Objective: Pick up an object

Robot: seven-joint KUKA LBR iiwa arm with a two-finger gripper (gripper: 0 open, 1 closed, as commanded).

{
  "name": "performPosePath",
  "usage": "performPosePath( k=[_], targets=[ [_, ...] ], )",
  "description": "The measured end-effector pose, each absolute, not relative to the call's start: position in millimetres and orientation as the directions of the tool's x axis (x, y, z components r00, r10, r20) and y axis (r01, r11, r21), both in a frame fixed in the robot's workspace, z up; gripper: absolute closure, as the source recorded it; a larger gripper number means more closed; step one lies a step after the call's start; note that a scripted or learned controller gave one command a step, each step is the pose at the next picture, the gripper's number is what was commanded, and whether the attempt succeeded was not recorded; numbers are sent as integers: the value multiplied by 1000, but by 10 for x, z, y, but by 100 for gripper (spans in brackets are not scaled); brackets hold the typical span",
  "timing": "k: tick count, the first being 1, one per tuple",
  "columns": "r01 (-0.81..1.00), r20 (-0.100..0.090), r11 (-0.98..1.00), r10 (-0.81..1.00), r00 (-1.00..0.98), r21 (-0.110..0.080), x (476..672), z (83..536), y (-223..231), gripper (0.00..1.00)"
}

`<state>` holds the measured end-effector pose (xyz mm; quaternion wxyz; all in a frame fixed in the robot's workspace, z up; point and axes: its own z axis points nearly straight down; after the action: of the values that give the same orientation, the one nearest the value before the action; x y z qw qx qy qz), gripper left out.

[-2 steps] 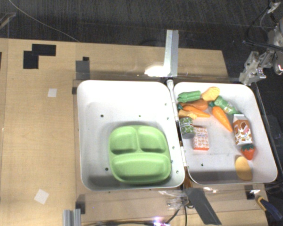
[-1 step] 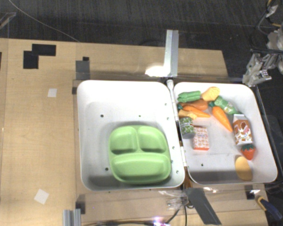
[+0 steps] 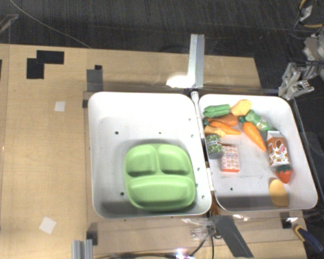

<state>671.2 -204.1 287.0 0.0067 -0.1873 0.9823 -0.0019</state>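
A pale wooden bench top [image 3: 38, 161] fills the near and left part of the scene, with black square marks [image 3: 43, 62] toward its far left and small pale patches [image 3: 60, 106] scattered on it. Beyond its far edge lies dark, ribbed flooring [image 3: 151, 9], crossed by a thin cable [image 3: 48, 23]. A grey metal post [image 3: 196, 58] stands at the far middle.

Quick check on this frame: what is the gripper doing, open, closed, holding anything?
Gripper: hangs outside the right white bin, above its far right corner, with nothing between its jaws; open or closed cannot be told at this size.
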Motion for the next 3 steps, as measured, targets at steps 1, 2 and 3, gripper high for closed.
performPosePath(
  k=[1, 2, 3],
  targets=[
    [-543, -10, 840, -543, -840, -7, 6711, 2791, -2040, 100],
    [-622, -10, 783, -622, -783, -8, 6712, 2941, -2036, 100],
    [-755, -8, 655, -755, -655, -10, 6711, 2896, -2038, 100]
  ],
)
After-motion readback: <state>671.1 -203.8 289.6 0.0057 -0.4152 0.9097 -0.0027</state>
